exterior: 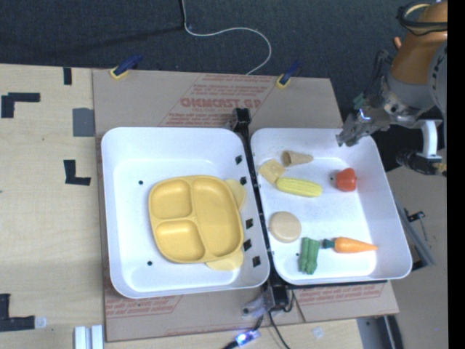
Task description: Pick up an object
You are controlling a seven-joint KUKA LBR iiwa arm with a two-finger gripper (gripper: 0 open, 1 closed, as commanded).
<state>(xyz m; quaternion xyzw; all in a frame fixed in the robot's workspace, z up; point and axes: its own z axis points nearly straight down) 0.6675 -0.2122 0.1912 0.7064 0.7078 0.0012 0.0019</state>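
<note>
The right bin (389, 217) holds several toy foods: a red tomato (346, 179), a yellow corn cob (298, 187), a tan cone-shaped piece (296, 158), a pale yellow wedge (270, 171), a round beige bun (285, 226), a green piece (309, 255) and an orange carrot (353, 246). My gripper (353, 132) hangs over the bin's far right corner, above and right of the tomato, with nothing visible between its fingers.
The left bin (120, 195) carries a yellow divided plate (195, 218). Both bins rest on cardboard (182, 100) held by blue and yellow clamps (125, 66). A white cable (232, 31) loops on the dark floor behind. The arm (418, 57) enters from the upper right.
</note>
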